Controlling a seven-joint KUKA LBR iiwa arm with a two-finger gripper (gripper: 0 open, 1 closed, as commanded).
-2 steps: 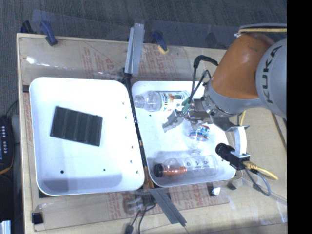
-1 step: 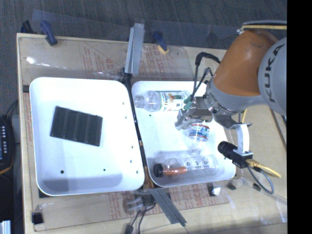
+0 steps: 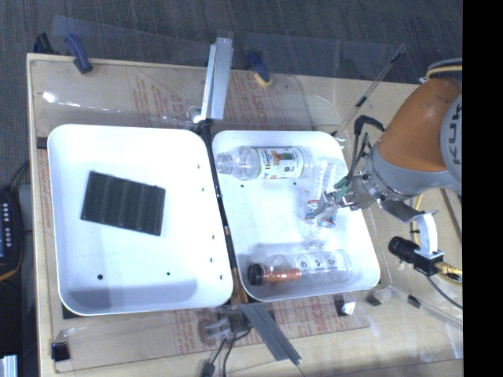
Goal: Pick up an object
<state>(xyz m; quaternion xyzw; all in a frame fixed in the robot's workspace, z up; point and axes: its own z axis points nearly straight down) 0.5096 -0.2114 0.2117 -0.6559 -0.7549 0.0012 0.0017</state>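
You see the gripper (image 3: 339, 196) low at the right bin's (image 3: 259, 285) right side, over a clear bottle (image 3: 318, 210), probably to grasp it, but I cannot tell its grip.

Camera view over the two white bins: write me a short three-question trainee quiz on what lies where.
1. True or false: the dark ribbed rectangular pad lies in the right white bin.
2. Multiple choice: how many clear plastic bottles lie flat in the right white bin? A) one B) two C) four
3. Fill in: the clear plastic bottle with the black cap lies along the bin's ____ edge, nearest the camera.

Key:
1. False; it lies in the left white bin.
2. B; the other is the clear plastic bottle with the green-and-white label, at the far edge.
3. Near. The two-finger gripper sits above the bin's right side.
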